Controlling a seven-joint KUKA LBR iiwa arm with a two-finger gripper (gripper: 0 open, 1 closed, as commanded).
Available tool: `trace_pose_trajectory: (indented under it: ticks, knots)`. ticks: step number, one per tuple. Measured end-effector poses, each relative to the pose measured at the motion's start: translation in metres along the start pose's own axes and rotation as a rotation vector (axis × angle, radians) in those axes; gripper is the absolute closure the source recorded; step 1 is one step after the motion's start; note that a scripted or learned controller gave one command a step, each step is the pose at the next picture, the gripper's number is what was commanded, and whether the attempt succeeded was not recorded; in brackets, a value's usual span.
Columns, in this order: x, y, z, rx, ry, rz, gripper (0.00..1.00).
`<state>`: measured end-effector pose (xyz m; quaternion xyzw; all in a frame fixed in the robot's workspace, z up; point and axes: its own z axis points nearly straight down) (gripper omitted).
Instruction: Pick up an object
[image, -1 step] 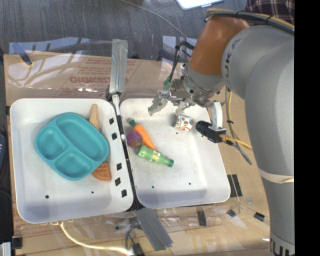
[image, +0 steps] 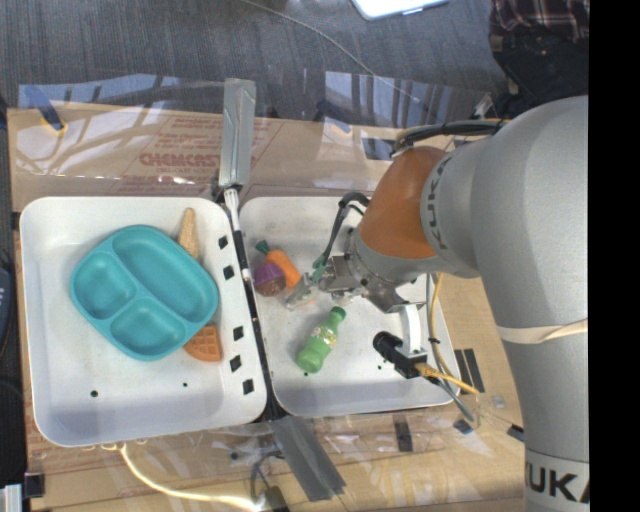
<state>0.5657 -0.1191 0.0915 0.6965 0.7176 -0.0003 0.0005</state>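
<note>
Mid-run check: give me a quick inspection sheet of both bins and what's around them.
Surface: two white bins, left bin and right bin, on cardboard-covered bench.
Job's things: in right bin, green bottle lying on its side; carrot and purple toy touching.
Clutter: in left bin, teal divided plate, waffle piece at its lower edge, cone-shaped piece at its top edge.
Grippers: tool low beside purple toy, nothing seen held.
Cables: thin cable below left bin.
Surroundings: grey tape strips on the divider.
</note>
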Motion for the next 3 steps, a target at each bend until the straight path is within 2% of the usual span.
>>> trace_pose_trajectory:
  ticks: [1,2,3]
  knots:
    - [0.022,0.051,0.000,0.002,0.001,0.217,0.00]
    - [0.022,0.051,-0.010,0.004,0.002,0.213,1.00]
    - [0.081,0.028,-0.102,-0.003,0.001,-0.054,1.00]
